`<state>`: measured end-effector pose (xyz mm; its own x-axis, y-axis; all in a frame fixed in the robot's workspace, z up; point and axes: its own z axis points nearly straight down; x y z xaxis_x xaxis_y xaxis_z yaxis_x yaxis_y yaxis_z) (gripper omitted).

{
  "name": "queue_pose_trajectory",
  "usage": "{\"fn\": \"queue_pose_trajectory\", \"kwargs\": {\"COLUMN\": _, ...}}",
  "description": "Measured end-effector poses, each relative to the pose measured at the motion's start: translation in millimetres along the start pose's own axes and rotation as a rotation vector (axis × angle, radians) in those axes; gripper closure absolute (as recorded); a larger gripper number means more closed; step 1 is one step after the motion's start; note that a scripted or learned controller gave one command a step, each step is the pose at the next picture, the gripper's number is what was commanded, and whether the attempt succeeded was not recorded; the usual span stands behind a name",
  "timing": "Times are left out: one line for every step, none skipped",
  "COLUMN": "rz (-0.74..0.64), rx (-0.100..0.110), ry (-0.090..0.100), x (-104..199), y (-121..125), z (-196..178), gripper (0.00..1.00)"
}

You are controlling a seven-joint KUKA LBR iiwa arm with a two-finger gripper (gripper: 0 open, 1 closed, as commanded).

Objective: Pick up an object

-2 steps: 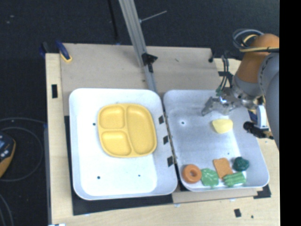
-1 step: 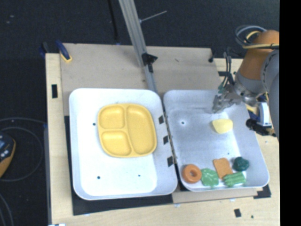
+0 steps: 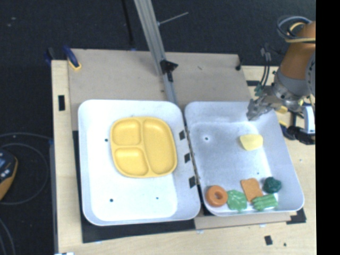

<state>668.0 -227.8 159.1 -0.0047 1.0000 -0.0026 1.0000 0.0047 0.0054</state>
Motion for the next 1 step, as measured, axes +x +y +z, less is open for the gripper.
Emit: {"fn": "queue_pose_trajectory", "kwargs": {"rz": 0.004, "rx": 0.000, "ry": 0.001, "x": 0.3, "y": -6.9, "z": -48.8, "gripper": 1.00}}
